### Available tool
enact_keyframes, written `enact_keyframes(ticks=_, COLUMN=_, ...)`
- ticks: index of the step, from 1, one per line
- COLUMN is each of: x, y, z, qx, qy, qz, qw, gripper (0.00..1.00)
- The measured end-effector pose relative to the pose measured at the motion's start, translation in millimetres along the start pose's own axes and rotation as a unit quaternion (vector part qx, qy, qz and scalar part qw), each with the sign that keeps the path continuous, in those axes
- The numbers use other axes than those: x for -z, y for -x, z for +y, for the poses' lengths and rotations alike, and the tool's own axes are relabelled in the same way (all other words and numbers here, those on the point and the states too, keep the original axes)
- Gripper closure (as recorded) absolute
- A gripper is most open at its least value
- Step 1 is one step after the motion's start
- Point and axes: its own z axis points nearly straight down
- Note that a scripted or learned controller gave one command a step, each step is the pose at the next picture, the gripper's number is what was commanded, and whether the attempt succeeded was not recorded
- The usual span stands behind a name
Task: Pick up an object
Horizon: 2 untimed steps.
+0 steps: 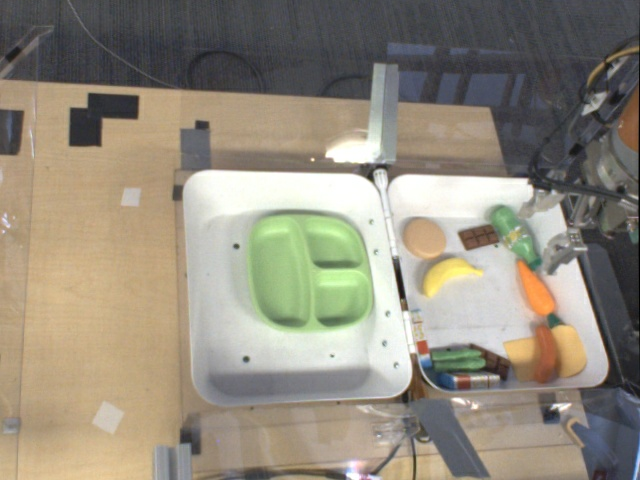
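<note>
Banana (449, 275), carrot (535, 288) and cookie (425, 237) lie in right bin (450, 190).

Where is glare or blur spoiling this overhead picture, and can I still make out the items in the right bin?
Camera view: a bright glare patch sits on the bench behind the bins; the gripper at the right edge looks soft; the banana, carrot and green bottle in the right bin read sharply, evenly lit.
</note>
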Motion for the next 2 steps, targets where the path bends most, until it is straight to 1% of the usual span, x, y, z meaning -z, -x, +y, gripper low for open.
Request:
enact_keyframes(ticks=1, x=-130, y=-9, z=-15, qx=0.054, qy=0.003, qz=0.006, qw=0.9985, gripper=0.0)
enact_keyframes(ticks=2, x=-174, y=20, z=-34, qx=0.051, qy=-0.001, qz=-0.003, qw=0.9987, gripper=0.0)
